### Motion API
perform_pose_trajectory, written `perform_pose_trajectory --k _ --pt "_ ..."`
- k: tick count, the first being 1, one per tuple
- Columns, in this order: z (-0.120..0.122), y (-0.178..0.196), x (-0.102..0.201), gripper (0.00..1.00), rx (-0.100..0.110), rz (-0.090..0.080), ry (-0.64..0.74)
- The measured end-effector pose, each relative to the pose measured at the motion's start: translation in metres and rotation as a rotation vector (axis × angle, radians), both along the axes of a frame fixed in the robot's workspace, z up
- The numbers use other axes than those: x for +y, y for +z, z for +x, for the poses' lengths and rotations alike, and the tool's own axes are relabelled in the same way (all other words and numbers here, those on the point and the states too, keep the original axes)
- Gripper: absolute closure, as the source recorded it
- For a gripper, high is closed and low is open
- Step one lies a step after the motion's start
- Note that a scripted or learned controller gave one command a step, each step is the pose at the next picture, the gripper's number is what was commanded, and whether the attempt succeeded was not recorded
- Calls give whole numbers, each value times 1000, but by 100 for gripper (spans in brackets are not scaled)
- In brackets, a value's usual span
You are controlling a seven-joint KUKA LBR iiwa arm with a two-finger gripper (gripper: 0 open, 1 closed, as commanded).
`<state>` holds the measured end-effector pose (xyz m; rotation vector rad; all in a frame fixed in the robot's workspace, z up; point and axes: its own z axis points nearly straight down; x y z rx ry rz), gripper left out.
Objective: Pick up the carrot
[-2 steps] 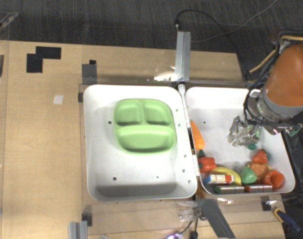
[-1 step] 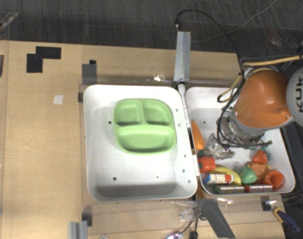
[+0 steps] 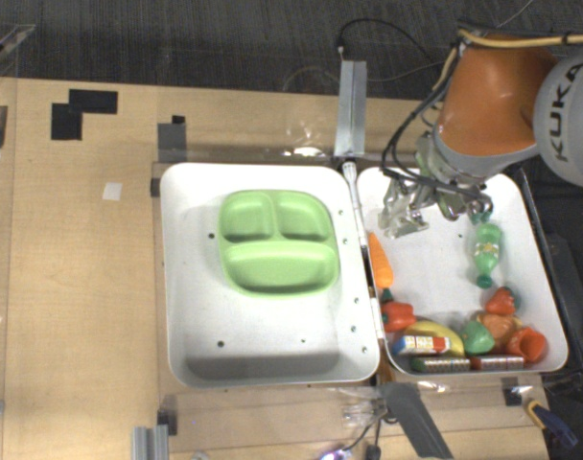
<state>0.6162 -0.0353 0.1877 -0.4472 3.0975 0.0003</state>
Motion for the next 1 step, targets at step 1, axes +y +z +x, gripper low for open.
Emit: perform_pose_trajectory --k 1 --pt "-27 93 -35 100 -3 -7 384"
